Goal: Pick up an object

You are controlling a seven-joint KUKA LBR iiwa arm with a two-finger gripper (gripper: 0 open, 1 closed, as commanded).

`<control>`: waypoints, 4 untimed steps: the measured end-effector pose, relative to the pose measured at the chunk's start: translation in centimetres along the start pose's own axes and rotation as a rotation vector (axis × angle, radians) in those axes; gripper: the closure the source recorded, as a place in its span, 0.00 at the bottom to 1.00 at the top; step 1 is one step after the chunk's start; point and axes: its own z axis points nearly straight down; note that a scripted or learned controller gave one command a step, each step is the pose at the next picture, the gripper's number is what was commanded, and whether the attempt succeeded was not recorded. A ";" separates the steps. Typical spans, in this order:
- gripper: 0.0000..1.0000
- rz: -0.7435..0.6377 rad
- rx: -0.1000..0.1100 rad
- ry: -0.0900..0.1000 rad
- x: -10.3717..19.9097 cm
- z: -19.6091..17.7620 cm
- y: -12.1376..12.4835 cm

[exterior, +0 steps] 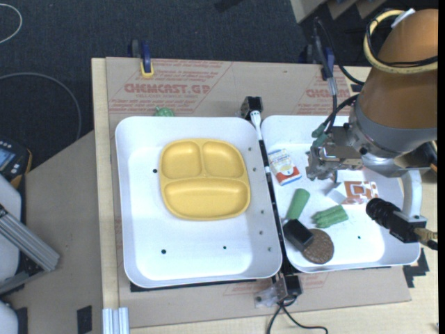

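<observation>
- Camera view is showing you the gripper (321, 167) hanging over the upper middle of the right bin (389, 256), at the right of the frame, with the arm (400, 127) reaching in from the upper right.
- You are not getting a clear look at the gripper's tip, so you cannot tell whether it is standing wide, narrow, or holding anything.
- You are seeing all the loose objects lying in that right bin.
- A small white and red carton (281, 165) is lying just left of the gripper, near the bin's left wall.
- A white and orange card (358, 191) is lying just below and to the right of the gripper.
- A green cylinder (299, 204) is lying tilted below the carton, and a green ridged piece (329, 216) is lying near it on its right, apart from it.
- A black block (297, 233) is sitting in the bin's lower left, touching a brown round disc (320, 247) just to its lower right.
- The left bin (139, 207) is carrying a yellow divided plate (205, 179) in its upper middle, well apart from the gripper.
</observation>
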 end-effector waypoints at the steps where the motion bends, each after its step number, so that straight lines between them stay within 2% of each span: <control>1: 1.00 0.002 0.023 0.000 -6.2 5.5 -0.3; 2: 1.00 -0.012 0.028 0.005 0.6 14.1 -0.7; 3: 1.00 -0.023 0.009 0.010 13.6 6.1 -0.4; 4: 1.00 -0.015 0.007 0.008 19.2 -2.6 -0.1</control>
